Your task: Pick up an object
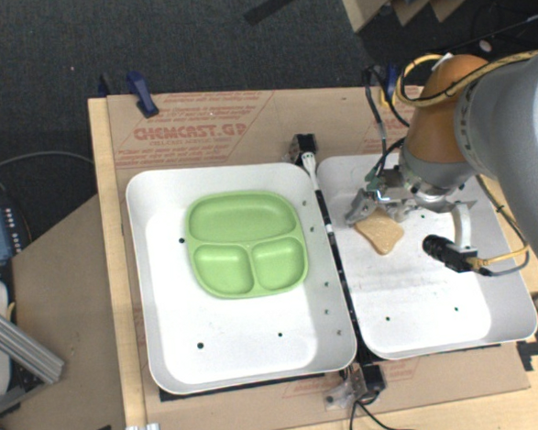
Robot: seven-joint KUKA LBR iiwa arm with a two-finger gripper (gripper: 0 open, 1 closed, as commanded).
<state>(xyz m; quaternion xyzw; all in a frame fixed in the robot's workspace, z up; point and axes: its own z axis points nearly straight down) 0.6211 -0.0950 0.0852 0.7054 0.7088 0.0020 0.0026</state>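
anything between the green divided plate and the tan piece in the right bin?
In the camera view, between the green plate and the tan piece lie bare white floor of the left bin, then the two bins' adjoining rims with a dark strip along the seam.

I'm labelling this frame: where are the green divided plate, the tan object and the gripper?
Green divided plate (pixel 243 218): camera view, its large upper compartment.
Tan object (pixel 383 235): camera view, its middle.
Gripper (pixel 376 202): camera view, its fingertip end.

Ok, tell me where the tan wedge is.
In the camera view, the tan wedge lies in the right bin, near its upper left, just below the tool.
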